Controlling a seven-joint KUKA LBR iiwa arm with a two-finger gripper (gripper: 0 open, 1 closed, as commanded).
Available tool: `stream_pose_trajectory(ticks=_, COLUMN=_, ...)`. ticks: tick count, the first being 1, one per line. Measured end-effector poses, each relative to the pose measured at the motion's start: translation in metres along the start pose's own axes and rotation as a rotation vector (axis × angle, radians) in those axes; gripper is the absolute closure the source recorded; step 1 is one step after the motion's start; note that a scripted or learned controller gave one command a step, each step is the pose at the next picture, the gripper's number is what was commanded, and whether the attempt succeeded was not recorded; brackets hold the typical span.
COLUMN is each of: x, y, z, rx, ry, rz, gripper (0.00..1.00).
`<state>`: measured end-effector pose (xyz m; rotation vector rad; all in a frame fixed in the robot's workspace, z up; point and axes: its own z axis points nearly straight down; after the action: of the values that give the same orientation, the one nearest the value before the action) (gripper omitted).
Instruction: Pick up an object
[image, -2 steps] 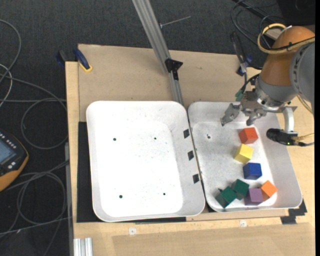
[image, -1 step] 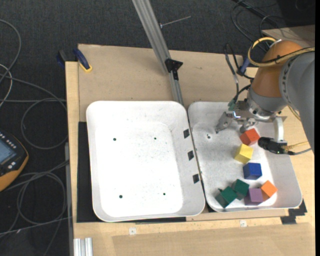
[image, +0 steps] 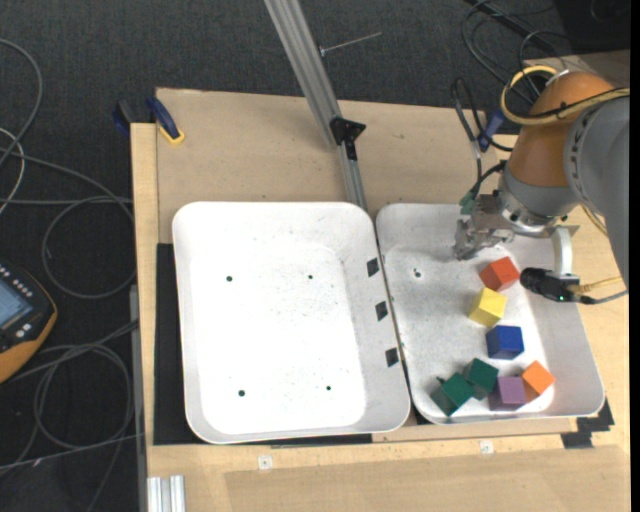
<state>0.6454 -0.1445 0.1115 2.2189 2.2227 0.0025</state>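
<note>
Gripper (image: 470, 243) hovers over right bin (image: 425, 300), far end; finger state cannot be told. Red block (image: 498, 272) just beside it. Yellow (image: 488, 307), blue (image: 504, 341), green (image: 462, 386), purple (image: 511, 390), orange (image: 537, 377) blocks nearer the front.

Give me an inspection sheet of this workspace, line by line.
Surface: wooden bench bearing a left bin and a right bin, side by side.
Job's things: all in the right bin: red block, yellow block, blue block, orange block, purple block, two green blocks.
Clutter: blue and yellow clamp at the bench's far left corner.
Grippers: gripper low over the right bin's far end, beside the red block; nothing seen held.
Cables: loose cables on the floor, left.
Surroundings: dark carpet; metal pole.
</note>
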Motion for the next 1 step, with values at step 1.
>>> stream_pose_trajectory(ticks=1, x=0.0061, y=-0.0048, z=-0.0495, rx=-0.005, ry=-0.001, rz=0.000, gripper=1.00)
